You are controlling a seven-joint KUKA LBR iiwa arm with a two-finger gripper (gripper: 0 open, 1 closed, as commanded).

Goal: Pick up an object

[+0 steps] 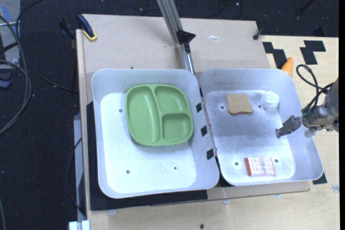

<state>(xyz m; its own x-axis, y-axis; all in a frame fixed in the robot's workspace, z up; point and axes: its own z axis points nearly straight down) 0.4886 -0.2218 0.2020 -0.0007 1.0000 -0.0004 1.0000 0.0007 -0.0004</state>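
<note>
In the right bin [253, 81] lie three objects: a tan slice of bread [239, 104] near the back, a small white object [269, 98] just right of it, and a red and white packet [261, 166] near the front edge. My gripper [288, 127] hangs over the right side of this bin, pointing left. It sits about midway between the white object and the packet and is apart from all three. Nothing shows in its grasp.
The left bin [108, 137] holds a green divided plate [160, 115]. A metal pole [168, 2] slants down to the back rim between the bins. A black cable [304, 75] loops beside the arm at the right.
</note>
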